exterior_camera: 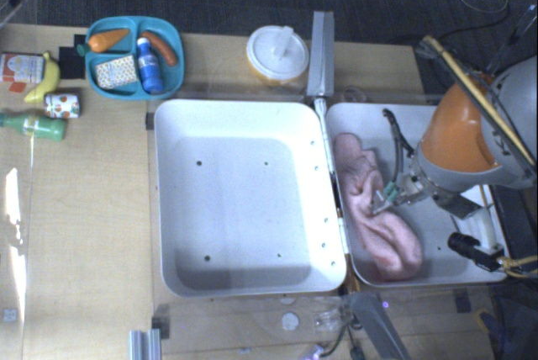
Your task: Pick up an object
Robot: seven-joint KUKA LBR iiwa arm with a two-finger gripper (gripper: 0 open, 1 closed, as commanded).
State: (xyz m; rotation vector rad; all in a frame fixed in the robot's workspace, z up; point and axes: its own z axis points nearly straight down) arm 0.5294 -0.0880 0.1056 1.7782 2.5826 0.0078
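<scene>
A crumpled pink cloth point(370, 203) lies along the left side of the right bin point(437, 262). The gripper point(385, 197) reaches in from the right and is down at the cloth's middle, its tips touching or pressing into the fabric. The arm's orange band point(454, 135) and grey wrist hang over the bin's right half. Whether any cloth lies between the fingertips is too small to make out.
The left bin point(176, 182) sits beside it, split off by a metal divider point(321, 55). Behind the bins stand a white lidded cup point(277, 53) and a blue tray point(172, 39) of toy food. A banana point(44, 79), a can and a green bottle lie far left.
</scene>
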